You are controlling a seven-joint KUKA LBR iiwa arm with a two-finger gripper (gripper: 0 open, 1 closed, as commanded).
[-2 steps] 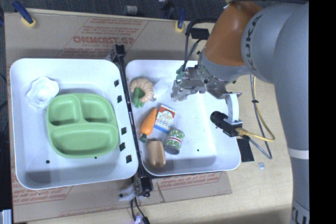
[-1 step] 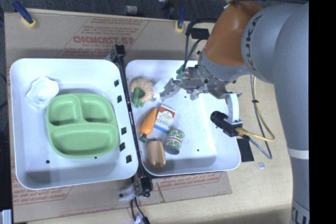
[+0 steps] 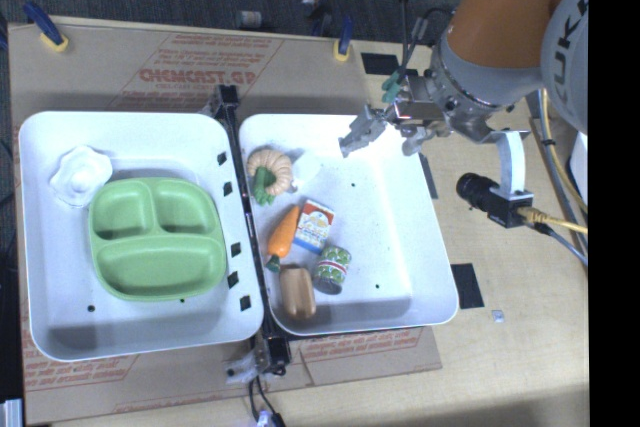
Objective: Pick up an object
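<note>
Hovered with pincer (image 3: 385, 133) spread open, gripping nothing, over right bin's (image 3: 400, 245) far edge. Sat clustered below-left: carrot (image 3: 283, 232), carton (image 3: 314, 225), can (image 3: 331, 268).

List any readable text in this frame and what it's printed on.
"CHEMCAST GP": red print on the brown board under the bins, faint; the smaller red lines around it are too blurred to read.
Small carton: label too small to read.
Small can: label unreadable.
Arm: dark letters at its right side, cut off, unreadable.

White bins (image 3: 410, 215): 2
Green divided plates (image 3: 157, 237): 1
Toy carrots (image 3: 283, 231): 1
Small cartons (image 3: 313, 225): 1
Cans (image 3: 331, 268): 1
</note>
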